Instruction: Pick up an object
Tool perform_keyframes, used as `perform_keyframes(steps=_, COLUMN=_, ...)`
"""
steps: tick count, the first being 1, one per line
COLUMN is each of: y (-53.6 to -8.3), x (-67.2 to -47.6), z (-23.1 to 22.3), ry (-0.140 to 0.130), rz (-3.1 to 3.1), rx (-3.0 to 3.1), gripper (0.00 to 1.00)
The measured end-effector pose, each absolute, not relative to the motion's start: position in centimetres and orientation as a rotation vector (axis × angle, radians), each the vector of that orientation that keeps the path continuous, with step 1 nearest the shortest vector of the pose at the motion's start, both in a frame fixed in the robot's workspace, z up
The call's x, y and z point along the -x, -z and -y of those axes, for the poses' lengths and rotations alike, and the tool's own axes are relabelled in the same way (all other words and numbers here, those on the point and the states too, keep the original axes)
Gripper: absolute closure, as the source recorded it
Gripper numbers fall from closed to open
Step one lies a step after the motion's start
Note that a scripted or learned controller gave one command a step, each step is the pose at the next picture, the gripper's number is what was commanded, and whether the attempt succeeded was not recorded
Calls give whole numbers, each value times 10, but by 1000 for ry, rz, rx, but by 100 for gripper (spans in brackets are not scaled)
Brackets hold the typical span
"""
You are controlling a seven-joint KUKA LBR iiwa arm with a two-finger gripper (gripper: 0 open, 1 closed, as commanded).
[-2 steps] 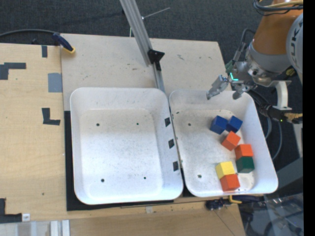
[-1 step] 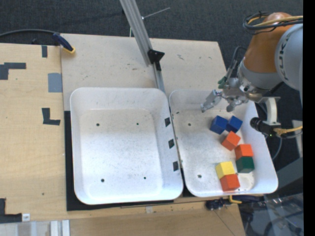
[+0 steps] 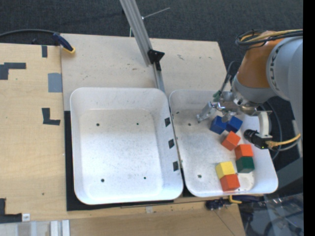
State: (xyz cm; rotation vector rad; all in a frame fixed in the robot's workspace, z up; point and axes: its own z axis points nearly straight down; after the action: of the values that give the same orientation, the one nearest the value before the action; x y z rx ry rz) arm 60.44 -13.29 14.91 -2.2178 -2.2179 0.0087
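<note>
Over the right white bin (image 3: pixel 197 178), the arm's gripper (image 3: pixel 210 111) hangs low beside two blue blocks (image 3: pixel 225 124), fingers spread, pinching nothing.

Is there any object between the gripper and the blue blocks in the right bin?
Nothing visible stands between them. The gripper is in the right bin, just left of and above the two blue blocks. The orange, yellow and green blocks lie beyond them, toward the bin's lower right corner.
</note>
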Motion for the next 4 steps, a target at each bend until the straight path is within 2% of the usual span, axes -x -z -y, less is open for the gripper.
perform_keyframes(steps=1, y=-119, x=-610, z=135, ry=12, rz=2235, rx=2232, gripper=0)
perform_keyframes(steps=2, y=-128, x=-610, z=134, ry=13, rz=2238, rx=2231, gripper=100)
perform_keyframes(steps=3, y=-175, x=-603, z=138, ry=2, rz=2224, rx=2223, gripper=100)
perform_keyframes(steps=4, y=-239, x=-602, z=137, ry=5, rz=2227, rx=2224, gripper=100)
